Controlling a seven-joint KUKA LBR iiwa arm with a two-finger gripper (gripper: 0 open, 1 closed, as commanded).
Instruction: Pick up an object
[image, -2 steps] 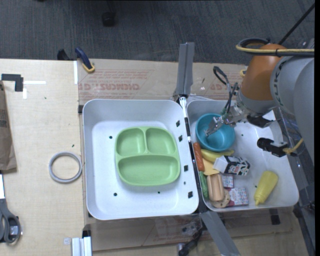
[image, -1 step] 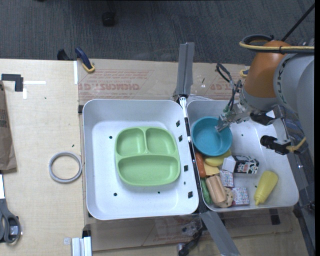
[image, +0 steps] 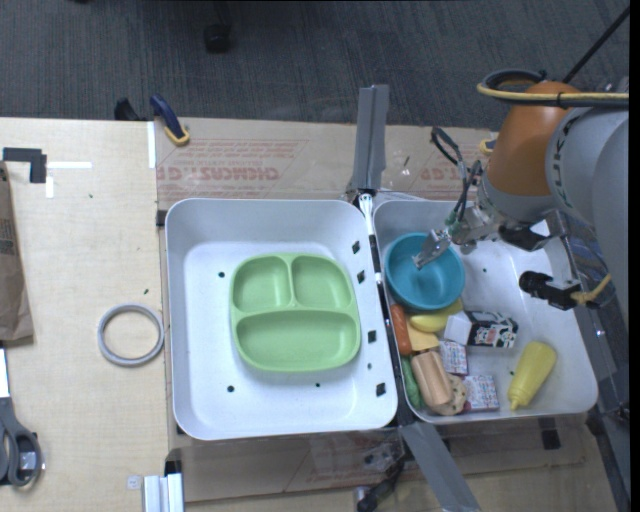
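Your tool (image: 436, 248) hangs over the blue bowl (image: 425, 275) at the right bin's (image: 560, 400) near-left corner; you cannot tell how wide it stands. A green divided plate (image: 295, 312) sits in the left bin (image: 190, 330).

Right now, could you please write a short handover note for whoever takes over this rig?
Gripper: over the blue bowl in the right bin; whether the jaws are open or shut cannot be told, and nothing is seen held.
Things: bowl, yellow bottle, banana and small packets sit in the right bin; the green divided plate lies in the left bin.
Done: no pick visible.
Left: grasp and lift one object.
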